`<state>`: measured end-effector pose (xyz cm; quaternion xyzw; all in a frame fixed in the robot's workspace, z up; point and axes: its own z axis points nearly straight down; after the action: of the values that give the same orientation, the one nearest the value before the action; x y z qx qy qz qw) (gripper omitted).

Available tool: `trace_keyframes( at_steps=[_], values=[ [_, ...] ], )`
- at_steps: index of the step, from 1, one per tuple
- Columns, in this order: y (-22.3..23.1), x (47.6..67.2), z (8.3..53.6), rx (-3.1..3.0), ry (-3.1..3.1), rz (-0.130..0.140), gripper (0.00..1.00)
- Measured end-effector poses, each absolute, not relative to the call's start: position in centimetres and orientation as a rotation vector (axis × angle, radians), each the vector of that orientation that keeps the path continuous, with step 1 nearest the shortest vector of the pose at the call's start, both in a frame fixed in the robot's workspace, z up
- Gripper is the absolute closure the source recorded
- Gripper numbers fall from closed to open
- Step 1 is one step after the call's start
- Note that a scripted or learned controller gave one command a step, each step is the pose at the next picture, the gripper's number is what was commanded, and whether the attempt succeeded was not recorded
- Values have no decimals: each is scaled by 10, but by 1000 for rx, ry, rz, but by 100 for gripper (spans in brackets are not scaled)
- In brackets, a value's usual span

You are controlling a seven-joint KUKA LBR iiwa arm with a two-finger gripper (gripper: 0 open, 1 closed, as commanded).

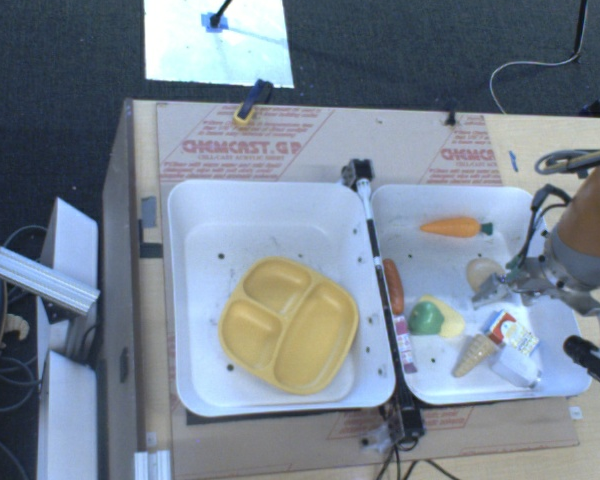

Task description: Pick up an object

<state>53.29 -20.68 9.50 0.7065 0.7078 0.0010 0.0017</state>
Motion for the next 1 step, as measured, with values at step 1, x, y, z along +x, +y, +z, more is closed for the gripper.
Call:
trace_keyframes(
  at_steps=[1],
  values=[
    [-120,653,81,2235,2231,-20,0]
  ],
)
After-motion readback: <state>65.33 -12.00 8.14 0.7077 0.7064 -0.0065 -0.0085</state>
